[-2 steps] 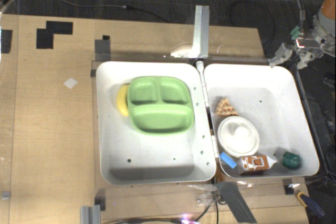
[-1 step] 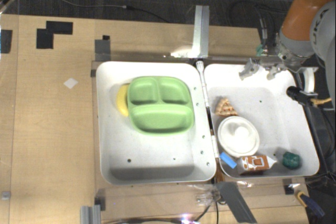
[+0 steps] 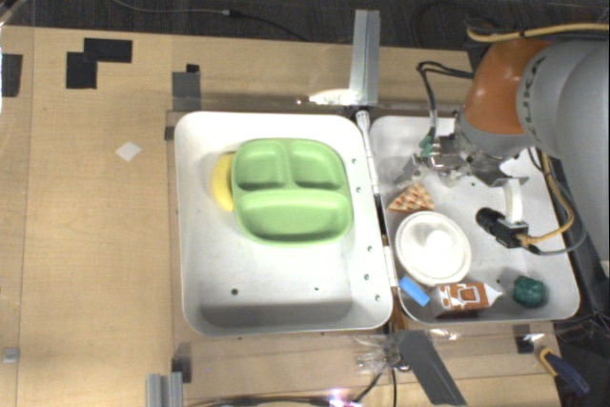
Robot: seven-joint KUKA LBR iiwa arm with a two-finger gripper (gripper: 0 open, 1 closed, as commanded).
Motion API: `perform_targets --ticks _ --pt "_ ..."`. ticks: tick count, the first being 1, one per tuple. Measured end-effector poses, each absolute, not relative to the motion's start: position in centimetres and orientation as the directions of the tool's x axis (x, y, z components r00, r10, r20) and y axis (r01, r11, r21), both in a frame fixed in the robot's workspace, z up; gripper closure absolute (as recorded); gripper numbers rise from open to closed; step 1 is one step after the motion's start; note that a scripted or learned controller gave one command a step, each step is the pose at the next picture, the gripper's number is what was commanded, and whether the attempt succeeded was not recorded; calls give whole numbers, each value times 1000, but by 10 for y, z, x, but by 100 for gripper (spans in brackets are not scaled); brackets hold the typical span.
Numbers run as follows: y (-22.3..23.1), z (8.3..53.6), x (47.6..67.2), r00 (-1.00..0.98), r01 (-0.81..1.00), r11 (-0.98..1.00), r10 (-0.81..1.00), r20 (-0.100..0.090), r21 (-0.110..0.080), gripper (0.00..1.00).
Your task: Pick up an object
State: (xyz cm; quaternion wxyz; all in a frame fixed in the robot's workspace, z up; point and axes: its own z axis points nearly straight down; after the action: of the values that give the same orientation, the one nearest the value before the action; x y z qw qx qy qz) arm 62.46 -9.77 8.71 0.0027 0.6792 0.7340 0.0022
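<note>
**Two bins, seven things, arm over the right one**

Two shallow white bins sit side by side. The left bin (image 3: 200, 281) holds two things: one yellow object (image 3: 220, 183), mostly tucked under the left edge of one green divided plate (image 3: 289, 190).

The right bin (image 3: 562, 295) holds five: one tan waffle-patterned piece (image 3: 412, 198) near its left wall, one white round bowl (image 3: 434, 246) just below that, one blue piece (image 3: 413, 292) beside one brown-and-white packet (image 3: 464, 296) along the near wall, and one dark green object (image 3: 529, 291) in the near right corner.

The gripper (image 3: 440, 152) hangs over the right bin's far end, above the waffle piece; whether it is closed or spread cannot be told.
</note>
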Motion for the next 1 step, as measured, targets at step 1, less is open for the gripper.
perform_targets --ticks 1 --pt "-90 88 651 -177 984 177 984 -2 8 0"
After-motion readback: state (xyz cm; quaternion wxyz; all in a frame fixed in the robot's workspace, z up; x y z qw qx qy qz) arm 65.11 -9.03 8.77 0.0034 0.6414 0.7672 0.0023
